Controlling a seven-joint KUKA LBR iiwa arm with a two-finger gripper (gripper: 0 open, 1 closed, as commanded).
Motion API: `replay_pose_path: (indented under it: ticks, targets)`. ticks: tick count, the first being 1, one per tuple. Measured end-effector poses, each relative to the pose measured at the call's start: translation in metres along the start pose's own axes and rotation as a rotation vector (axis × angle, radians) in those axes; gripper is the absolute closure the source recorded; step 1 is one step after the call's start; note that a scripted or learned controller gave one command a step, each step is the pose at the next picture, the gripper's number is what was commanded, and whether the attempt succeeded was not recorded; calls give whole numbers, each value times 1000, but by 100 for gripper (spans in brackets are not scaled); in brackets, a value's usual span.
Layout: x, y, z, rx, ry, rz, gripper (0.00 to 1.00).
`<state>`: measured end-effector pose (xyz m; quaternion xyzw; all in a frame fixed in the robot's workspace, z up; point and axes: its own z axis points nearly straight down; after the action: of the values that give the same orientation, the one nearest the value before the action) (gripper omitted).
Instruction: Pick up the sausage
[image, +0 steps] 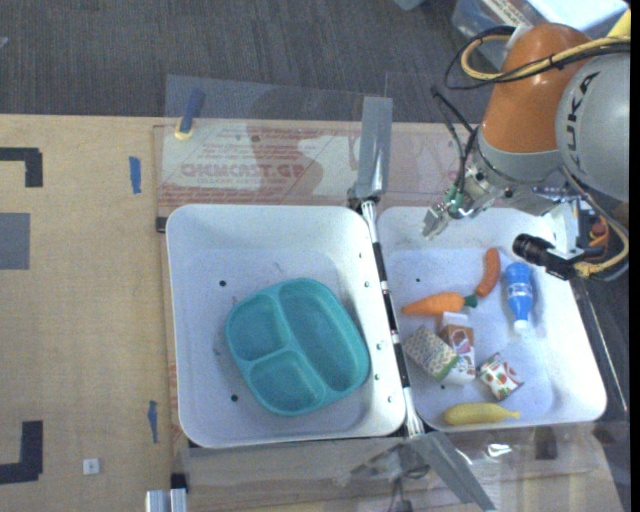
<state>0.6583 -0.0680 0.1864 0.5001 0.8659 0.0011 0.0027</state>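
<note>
The sausage (488, 272), a small orange-red toy in the right bin (570, 380) between the carrot (434, 304) and bottle (518, 292), looks light, stiff and smooth, best pinched across its narrow middle, while the gripper (437, 221) hangs at the bin's far left, empty, fingers' spread unclear.

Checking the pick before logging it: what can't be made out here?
- Pincer: too small and blurred in the camera view to tell open or shut.
- Sausage: lower tip blurs into the carrot.
- Cartons: labels too blurred to read.
- Arm: cut off by the right edge.
</note>
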Motion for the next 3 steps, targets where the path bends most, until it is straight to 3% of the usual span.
replay_pose_path:
  ticks: [1,2,3]
  targets:
    - [-48,-37,13,2,2,-365,100]
    - [-94,-89,17,1,1,-508,100]
    - [-63,-48,-32,-2,-3,-402,100]
